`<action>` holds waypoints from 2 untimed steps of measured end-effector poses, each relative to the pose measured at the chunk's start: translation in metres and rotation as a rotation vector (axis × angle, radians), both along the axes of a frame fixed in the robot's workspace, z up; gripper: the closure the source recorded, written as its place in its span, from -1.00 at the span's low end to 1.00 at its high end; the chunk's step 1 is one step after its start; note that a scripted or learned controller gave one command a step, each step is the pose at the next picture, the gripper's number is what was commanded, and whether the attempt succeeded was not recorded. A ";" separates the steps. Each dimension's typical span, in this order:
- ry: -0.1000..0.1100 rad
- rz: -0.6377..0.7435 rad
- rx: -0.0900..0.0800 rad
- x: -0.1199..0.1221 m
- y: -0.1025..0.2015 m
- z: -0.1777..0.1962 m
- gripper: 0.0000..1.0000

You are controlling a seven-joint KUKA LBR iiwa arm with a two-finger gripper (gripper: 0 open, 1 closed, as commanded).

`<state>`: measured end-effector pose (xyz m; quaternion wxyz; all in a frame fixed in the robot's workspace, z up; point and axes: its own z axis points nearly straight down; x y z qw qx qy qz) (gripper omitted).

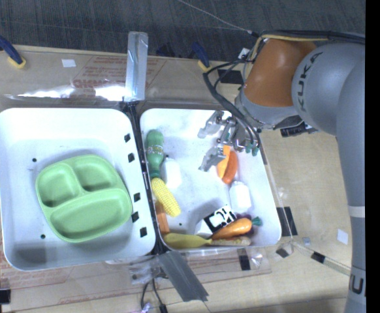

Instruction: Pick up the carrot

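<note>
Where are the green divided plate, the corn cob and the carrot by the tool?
green divided plate [83, 197], camera view, centre ridge
corn cob [165, 197], camera view, mid-cob
carrot [228, 167], camera view, orange body just below the tool

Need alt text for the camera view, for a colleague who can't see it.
The gripper is low in the right bin, beside an orange carrot piece. Corn and another carrot lie nearby; a green divided plate sits in the left bin.

glossy white bins [20, 132], matt green plate [83, 196]
</note>
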<state>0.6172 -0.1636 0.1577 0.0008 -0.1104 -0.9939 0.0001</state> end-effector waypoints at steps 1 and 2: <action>0.002 0.049 0.001 -0.003 -0.029 -0.068 -1.00; -0.005 0.059 -0.001 0.000 -0.027 -0.054 1.00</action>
